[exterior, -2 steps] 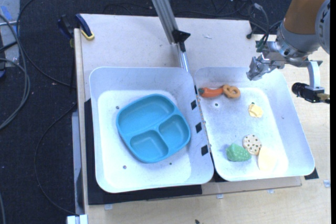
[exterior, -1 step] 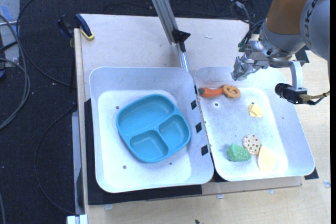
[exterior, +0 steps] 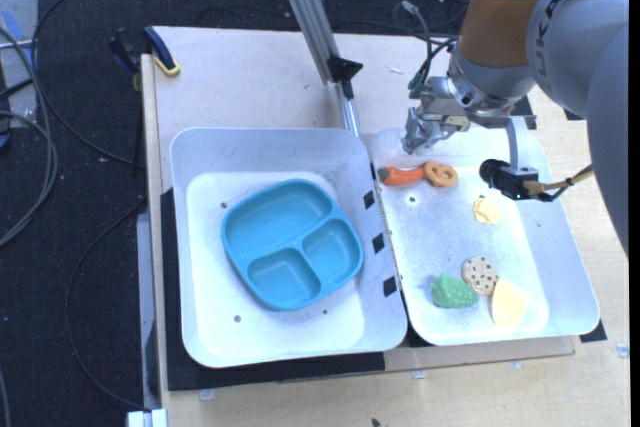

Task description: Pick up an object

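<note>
Claw (exterior: 418, 143) poised over the right bin's (exterior: 560, 245) far corner, just above the carrot (exterior: 402, 176) and pretzel (exterior: 440, 175). We judge this placement an approach; we cannot tell its spread.

Right bin: orange carrot (exterior: 404, 176) lying flat at top, touching a tan pretzel (exterior: 440, 175). Pale yellow piece (exterior: 486, 211) mid-bin. Green lump (exterior: 453, 292), spotted cookie (exterior: 480, 273), yellow wedge (exterior: 508, 304) clustered near the front.
</note>
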You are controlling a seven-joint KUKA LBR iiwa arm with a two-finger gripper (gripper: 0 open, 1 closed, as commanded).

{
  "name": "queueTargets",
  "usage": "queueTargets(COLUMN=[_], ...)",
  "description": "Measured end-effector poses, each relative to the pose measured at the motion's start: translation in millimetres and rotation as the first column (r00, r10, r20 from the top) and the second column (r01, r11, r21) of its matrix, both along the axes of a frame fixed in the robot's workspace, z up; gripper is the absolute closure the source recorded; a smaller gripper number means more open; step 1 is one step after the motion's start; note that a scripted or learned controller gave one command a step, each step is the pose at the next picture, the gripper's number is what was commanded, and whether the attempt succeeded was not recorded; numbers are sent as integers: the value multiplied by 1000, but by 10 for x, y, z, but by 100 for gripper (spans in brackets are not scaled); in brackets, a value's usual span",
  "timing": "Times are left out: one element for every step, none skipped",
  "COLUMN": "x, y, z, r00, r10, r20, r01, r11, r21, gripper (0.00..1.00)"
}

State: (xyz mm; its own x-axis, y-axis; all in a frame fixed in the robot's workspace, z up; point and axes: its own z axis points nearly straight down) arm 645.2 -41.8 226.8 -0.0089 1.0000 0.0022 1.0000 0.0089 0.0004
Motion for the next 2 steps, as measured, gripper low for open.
queueTargets(x=[-116,-194], y=[484,1036], z=[4,91], r00=[1000,1000], r10=[-2,0], r20=[-2,0], r01=[2,0], r11=[1000,1000], r21=[0,0], gripper=[100,100])
